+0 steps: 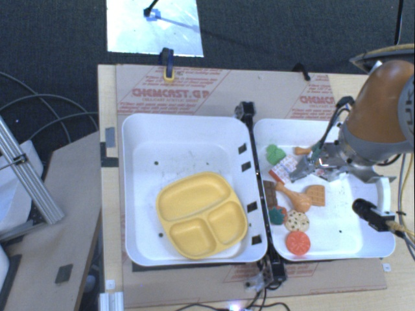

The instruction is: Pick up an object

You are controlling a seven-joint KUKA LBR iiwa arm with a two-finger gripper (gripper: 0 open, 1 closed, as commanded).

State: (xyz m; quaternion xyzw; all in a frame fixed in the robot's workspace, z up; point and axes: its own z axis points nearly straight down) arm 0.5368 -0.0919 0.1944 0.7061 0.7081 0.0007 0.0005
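Arm low over right bin, reaching into the toy-food pile w/ nothing picked yet.

Gripper (310, 167) sits mid-right of frame, right by the red-and-white packet (283, 170); can't tell if fingers are spread or closed. Food is crowded along the right bin's (337, 241) left side: green piece (275, 153), drumstick (294, 197), cracker (315, 195), cookie (297, 221), orange disc (298, 243), so probably an easy pick. Left bin (181, 138) holds a yellow divided tray (202, 214). Bins rest on cardboard (214, 89) atop a bench; dark carpet (52, 37) upper left.
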